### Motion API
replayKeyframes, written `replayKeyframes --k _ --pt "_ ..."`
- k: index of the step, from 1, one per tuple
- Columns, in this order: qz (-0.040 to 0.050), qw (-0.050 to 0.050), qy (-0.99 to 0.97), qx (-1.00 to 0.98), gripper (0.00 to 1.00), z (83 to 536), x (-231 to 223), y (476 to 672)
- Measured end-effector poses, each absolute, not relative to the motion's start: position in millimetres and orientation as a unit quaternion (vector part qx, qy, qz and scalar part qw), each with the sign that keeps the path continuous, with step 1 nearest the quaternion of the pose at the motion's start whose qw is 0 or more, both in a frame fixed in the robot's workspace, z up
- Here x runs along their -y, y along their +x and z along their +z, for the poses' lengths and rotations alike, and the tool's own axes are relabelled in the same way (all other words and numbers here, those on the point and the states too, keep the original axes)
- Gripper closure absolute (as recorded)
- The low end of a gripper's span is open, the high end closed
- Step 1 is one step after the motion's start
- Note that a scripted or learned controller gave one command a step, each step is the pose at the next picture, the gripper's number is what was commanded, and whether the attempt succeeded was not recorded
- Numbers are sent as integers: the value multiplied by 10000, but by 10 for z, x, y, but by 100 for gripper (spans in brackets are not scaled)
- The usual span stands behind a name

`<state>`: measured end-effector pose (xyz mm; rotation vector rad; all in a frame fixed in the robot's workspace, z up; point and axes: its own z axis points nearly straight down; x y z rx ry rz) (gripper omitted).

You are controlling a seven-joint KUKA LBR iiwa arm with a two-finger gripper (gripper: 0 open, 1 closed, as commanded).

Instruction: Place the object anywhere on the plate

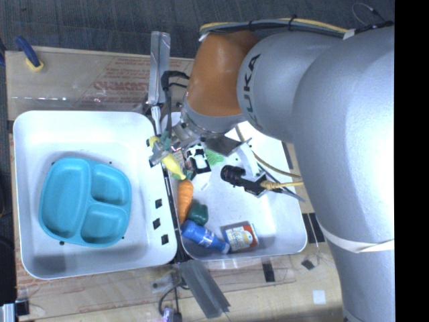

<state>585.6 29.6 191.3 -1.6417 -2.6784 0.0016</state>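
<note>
— Since the whole move hangs on one direction, where does the plate (84,200) lie from your gripper (175,154)?

— It lies to the left in the camera view and a little lower, flat in the left bin (27,180). I am over the right bin (288,237), at its upper left corner, close against the wall between the two bins. So the carry is a short crossing over that wall.

— And the object itself?

— Judging from where I am reaching, I take it to be the yellow piece (173,166) right beneath my gripper. Its long axis seems to run down and slightly right, roughly along the wall. A carrot (184,200) lies just below it, pointing the same way, then a green piece (198,213), a blue bottle (201,237) and a small can (240,237) further down.

— Are you holding the yellow piece?

— That I cannot tell. My wrist and the orange band (218,72) hang over the spot, and the tip is a tangle of small parts against the clutter. I look to be touching or nearly touching the piece, but whether my gripper is wide, narrow or clamped on it is hidden.

— What could go wrong, then?

— Crowding, I think. The carrot sits so near that a poor closure could nudge it instead.
</note>
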Motion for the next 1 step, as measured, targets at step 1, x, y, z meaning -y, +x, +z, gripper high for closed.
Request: replayKeyframes --k 1 --pt "19 22 -4720 8816 100 1697 -1158 5798"
